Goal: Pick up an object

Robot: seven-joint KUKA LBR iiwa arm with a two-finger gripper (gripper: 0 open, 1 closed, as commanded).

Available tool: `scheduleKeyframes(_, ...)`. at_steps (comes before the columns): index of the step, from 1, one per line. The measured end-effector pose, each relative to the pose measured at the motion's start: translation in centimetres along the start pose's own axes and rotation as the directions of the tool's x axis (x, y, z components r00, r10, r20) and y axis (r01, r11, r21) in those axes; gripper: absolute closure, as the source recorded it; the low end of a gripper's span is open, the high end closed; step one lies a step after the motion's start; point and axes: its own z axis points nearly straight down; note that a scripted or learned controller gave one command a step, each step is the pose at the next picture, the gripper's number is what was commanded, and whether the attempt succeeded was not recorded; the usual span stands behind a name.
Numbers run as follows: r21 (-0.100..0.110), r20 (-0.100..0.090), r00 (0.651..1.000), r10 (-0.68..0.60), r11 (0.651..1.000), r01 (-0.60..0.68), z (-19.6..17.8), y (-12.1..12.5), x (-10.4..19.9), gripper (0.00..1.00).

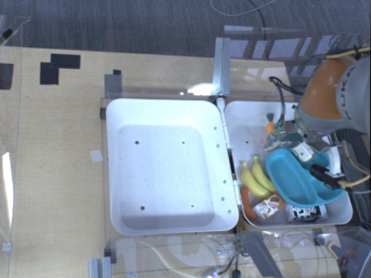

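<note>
Gripper (291, 136) is seen low over right bin (246, 126) — finger state cannot be told. Blue bowl (295, 181) is tilted beside bananas (257, 179).

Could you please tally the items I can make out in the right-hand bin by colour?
Yellow: 1, a curved bunch of bananas
Blue: 1, a shallow plastic dish
Orange: 1, a small carrot-like piece
Brown and white: 1, a printed packet
Black and white: 1, a printed packet
Total: 5

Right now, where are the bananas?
The bananas lie in the right-hand bin, close to its left wall. The blue bowl is right beside them, and a small printed packet sits just below.
</note>
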Motion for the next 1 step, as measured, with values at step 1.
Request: scheduleKeyframes(1, 0.018, -0.002, 0.999, -0.043, 0.999, 0.043, -9.10, 3.91, 3.19, 1.00)
